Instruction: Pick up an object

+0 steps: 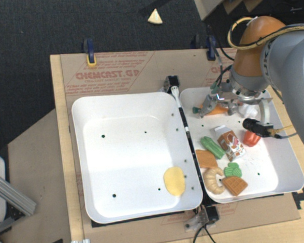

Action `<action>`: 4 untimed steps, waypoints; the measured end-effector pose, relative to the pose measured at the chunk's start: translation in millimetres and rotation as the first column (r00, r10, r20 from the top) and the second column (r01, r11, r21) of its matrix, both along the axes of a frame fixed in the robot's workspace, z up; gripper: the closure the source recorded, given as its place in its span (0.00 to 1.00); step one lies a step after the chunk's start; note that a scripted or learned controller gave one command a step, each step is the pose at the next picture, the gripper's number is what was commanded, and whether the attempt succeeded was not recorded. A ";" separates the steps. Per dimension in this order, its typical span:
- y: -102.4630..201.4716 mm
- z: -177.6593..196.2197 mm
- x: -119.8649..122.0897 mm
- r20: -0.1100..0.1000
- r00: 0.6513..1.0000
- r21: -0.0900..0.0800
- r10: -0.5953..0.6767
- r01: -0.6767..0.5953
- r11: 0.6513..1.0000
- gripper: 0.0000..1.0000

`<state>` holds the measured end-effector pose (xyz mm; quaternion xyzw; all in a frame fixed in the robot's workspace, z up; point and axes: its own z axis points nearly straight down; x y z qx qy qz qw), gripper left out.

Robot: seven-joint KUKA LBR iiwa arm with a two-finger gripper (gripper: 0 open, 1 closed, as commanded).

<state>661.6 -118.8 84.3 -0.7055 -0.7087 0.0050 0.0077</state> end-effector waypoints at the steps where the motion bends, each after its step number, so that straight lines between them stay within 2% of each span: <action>1: 0.5 7.1 -4.1 -0.011 1.000 0.002 -0.003 0.003 1.000 1.00; 2: -98.1 139.5 0.0 0.033 0.999 -0.013 -0.010 0.011 1.000 1.00; 3: -105.9 237.2 6.4 0.031 1.000 -0.009 -0.003 0.004 1.000 1.00; 4: -102.3 205.0 -35.4 0.013 1.000 -0.002 -0.006 0.006 1.000 1.00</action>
